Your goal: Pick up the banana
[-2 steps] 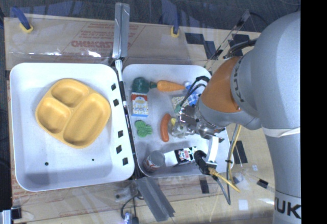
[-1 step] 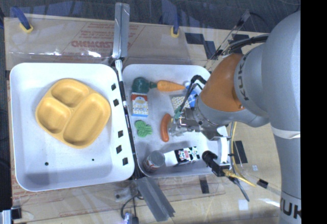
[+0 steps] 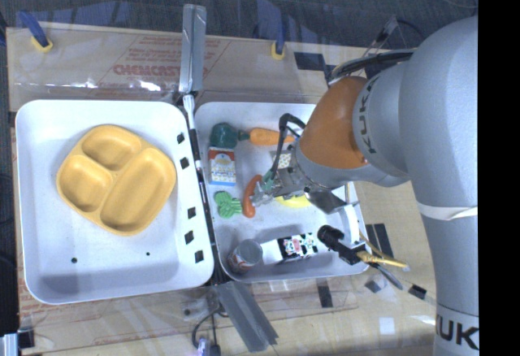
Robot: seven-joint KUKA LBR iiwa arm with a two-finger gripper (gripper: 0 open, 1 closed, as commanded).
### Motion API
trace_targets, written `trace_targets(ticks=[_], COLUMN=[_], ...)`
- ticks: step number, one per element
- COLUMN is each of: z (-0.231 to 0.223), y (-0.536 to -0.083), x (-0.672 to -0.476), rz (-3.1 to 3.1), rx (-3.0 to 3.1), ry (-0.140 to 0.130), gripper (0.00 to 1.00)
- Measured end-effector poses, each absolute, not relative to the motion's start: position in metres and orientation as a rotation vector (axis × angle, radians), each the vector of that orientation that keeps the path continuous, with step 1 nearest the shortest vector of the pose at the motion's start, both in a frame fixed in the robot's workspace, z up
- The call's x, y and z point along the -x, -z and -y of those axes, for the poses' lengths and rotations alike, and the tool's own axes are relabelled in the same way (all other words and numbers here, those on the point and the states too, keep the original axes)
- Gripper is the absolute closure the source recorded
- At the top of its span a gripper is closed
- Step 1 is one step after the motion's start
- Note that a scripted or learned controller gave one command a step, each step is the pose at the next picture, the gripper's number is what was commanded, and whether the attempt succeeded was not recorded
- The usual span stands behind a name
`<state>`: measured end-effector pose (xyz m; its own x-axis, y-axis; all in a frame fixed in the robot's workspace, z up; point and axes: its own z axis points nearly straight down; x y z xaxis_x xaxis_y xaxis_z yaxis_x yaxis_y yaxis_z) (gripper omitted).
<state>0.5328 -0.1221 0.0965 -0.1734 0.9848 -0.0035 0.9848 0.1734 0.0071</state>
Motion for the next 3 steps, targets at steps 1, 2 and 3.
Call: trace_targets(ticks=[1, 2, 3], z=[0.121, 0.147, 0.173], y=[-0.092, -0.092, -0.092], x=[-0.530, -0.567, -0.553], rz=[-2.408, -2.583, -2.709], rx=[-2.019, -1.790, -1.598], ry=[0.001, -0.001, 0.000], gripper=[0.00, 0.00, 0.00])
